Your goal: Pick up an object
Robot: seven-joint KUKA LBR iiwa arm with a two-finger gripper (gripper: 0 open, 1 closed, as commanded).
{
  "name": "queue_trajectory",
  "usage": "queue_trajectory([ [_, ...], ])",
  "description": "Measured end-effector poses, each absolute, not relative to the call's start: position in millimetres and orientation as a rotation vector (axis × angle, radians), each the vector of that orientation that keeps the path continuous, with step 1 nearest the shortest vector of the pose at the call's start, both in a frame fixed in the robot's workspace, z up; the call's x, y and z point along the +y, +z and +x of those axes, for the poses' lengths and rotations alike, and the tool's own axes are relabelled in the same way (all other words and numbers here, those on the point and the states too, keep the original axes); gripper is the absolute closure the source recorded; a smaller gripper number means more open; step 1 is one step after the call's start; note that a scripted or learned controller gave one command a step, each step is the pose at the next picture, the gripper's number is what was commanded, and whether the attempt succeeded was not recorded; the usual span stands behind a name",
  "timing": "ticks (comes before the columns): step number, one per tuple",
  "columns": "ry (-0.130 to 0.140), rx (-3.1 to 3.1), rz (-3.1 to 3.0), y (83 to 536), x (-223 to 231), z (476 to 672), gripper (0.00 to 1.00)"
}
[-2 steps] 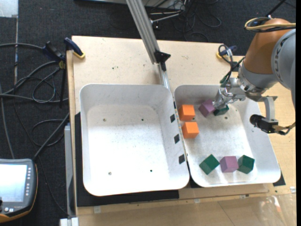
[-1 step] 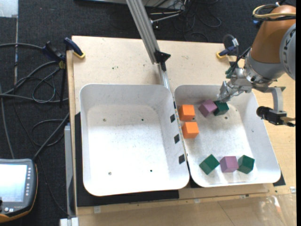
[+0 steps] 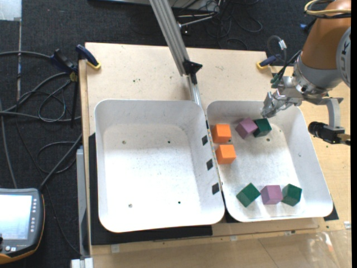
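Camera view shows the gripper (image 3: pixel 269 109) above the right bin's (image 3: pixel 312 166) far end, just beside a dark green block (image 3: pixel 262 127) touching a purple block (image 3: pixel 245 128); whether its claw is apart or together cannot be told. Two orange blocks (image 3: pixel 223 143) lie near the divider. Along the near edge lie a green block (image 3: pixel 248 195), a purple one (image 3: pixel 271 194) and another green one (image 3: pixel 292 194). Both bins rest on a pale wooden bench (image 3: pixel 145 74) above dark carpet (image 3: pixel 44 27) with cables.

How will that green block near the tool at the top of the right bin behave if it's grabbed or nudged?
The green block looks like a stiff cube with flat faces, so it should probably slide, not roll. It touches the purple block, so a push could shift both. It seems small and likely light.
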State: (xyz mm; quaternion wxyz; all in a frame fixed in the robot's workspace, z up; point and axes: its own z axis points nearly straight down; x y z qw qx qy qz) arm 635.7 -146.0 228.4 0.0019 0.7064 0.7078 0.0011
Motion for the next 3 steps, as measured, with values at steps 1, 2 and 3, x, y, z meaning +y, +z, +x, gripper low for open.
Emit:
queue_trajectory([
  [1, 0.0, 2.23, 2.215, 234, -96, 614.1, 1.0],
  [2, 0.003, 2.232, 2.213, 241, -39, 610.0, 1.0],
  [3, 0.002, 2.233, 2.212, 250, 16, 598.6, 1.0],
])
